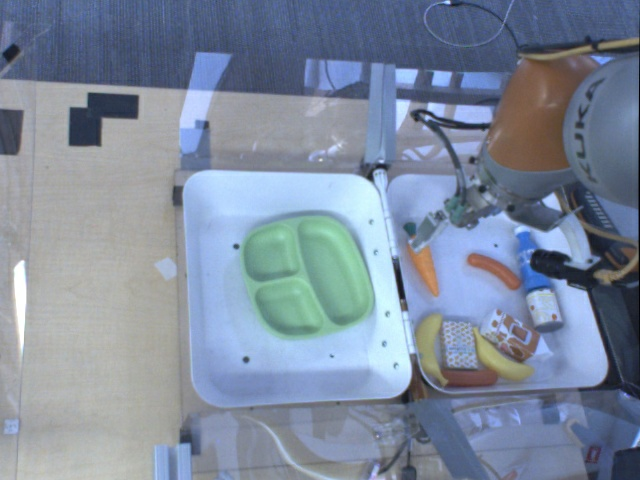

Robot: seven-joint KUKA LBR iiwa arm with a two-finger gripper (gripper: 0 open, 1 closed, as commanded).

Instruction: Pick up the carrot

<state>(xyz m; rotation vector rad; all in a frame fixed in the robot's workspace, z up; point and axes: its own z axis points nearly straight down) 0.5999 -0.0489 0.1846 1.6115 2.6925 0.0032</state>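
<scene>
While the gripper (428, 230) hangs over the right bin (590, 373) near its left wall, the left bin (210, 368) lies well to the left of the jaws and holds a green divided plate (305, 275). The jaws point down and left, and whether they stand open or closed I cannot tell; nothing shows between them. Just below the jaws lies the carrot (426, 269), orange with a green top, apart from the gripper and resting on the bin floor. Further below sit a banana (430, 343), a small checked box (459, 344) and a sausage (468, 377). To the right of the jaws lie a second sausage (494, 270), a snack packet (510, 335) and a small bottle (537, 286) with a blue cap.
</scene>
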